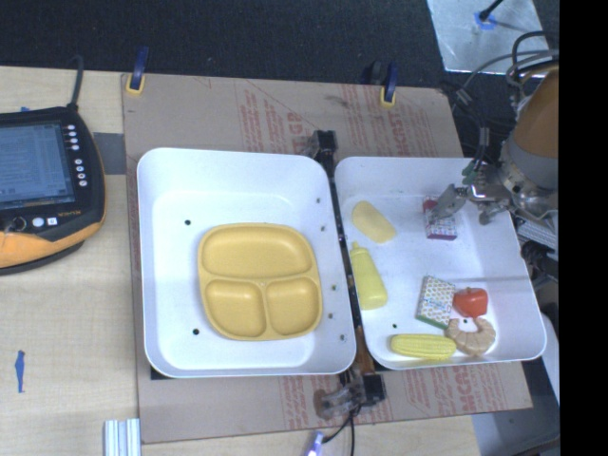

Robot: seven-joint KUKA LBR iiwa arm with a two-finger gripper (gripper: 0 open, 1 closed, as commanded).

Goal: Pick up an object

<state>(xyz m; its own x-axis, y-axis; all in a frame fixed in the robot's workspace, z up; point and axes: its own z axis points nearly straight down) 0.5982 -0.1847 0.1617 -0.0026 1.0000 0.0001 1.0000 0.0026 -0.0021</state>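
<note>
The tool (446,200) is hanging over the right bin (503,255), its fingers clamping a small pink-and-white packet (441,222), while a tomato (470,302), corn (423,347) and yellow pieces are lying nearer, beside the left bin's yellow tray (258,279).

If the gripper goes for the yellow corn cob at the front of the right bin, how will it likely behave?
The yellow corn cob looks long and rounded, so it may roll if nudged sideways. It is probably a light plastic toy, easy to lift. It lies close to the right white bin's front wall, which could crowd a grasp.
</note>
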